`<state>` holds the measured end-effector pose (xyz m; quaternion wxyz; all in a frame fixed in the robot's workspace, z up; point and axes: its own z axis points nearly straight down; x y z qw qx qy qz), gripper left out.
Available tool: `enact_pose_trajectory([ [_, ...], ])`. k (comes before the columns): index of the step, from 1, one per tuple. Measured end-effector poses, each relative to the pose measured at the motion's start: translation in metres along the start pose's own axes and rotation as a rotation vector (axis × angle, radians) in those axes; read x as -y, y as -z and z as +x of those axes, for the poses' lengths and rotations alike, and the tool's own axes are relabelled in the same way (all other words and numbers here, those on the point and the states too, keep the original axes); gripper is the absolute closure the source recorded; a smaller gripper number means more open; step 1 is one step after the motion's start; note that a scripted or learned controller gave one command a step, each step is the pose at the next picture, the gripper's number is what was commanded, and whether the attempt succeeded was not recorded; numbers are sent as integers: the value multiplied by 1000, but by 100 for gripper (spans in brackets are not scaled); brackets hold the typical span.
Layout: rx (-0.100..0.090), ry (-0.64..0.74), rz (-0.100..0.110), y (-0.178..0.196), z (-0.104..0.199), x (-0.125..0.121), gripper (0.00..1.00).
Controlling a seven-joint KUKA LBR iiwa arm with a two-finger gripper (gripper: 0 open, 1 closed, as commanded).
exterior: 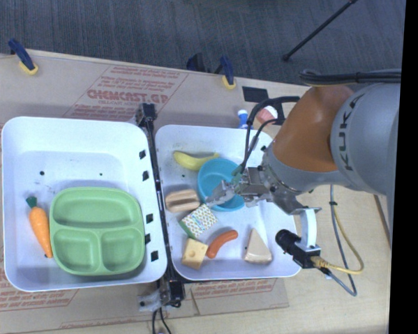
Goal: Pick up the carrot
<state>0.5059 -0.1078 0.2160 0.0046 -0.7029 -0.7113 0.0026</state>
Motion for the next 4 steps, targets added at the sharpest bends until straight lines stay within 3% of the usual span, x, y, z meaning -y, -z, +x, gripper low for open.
enact_pose_trajectory([
  [1,0,77,-2,-126,10,28,0],
  [2,1,90,4,-117,9,28,100],
  [3,8,454,-8,-15,-45,29,100],
  [4,-2,395,2,-80,10,30,100],
])
